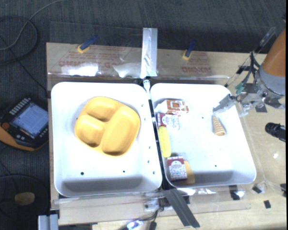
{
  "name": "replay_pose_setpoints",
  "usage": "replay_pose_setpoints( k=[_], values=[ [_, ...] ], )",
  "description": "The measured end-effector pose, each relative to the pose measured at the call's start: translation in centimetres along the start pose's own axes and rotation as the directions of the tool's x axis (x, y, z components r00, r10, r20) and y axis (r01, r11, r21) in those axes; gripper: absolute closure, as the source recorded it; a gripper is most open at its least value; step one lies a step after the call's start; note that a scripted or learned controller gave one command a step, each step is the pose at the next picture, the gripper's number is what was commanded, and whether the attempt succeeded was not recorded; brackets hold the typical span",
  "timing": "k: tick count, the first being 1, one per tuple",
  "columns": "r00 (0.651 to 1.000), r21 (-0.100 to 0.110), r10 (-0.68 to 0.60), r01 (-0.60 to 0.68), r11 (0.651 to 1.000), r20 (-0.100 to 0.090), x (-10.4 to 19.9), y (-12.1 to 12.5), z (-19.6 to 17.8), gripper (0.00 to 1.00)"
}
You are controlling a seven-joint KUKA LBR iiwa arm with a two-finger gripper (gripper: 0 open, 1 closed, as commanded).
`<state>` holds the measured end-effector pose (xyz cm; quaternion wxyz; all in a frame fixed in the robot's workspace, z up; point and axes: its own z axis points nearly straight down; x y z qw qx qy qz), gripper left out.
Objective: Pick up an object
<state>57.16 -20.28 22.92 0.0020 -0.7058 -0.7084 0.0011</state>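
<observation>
Here the step in hand looks like the approach to a first grasp. The gripper [229, 103] hangs at the upper right edge of the right bin [240, 169], nothing between its fingers; whether the jaws stand apart or closed I cannot tell at this slant. The nearest candidate is a small ridged cone [219, 126], lying just below and slightly left of the jaws on bare bin floor, apart from everything else. To do this well, I judge the jaws should come down over the cone's middle and close across its narrow width, since it lies free and would likely roll or skid if nudged from 1 end.

Further left of the jaws, along the right bin's inner wall, sit 4 things: a brown-and-white packet [175, 106] at the top, a white packet [169, 121] touching it below, a yellow stick [164, 140] beside the wall, and a red-labelled packet [177, 168] nearest the front. They crowd the wall, which would hamper finger clearance.

The left bin [62, 176], well left of the jaws, holds 1 large yellow lobed cushion-like object [107, 125], probably too wide to grasp.
</observation>
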Motion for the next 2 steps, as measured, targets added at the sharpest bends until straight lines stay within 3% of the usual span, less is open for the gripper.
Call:
replay_pose_setpoints(
  k=[1, 2],
  values=[
    [0.987, 0.001, -0.164, 0.164, 0.987, 0.000, 6.3, 2.3, 9.5, 0.00],
    [0.974, -0.016, -0.226, 0.226, 0.974, 0.009, 6.2, 7.7, 13.3, 0.00]
  ],
)
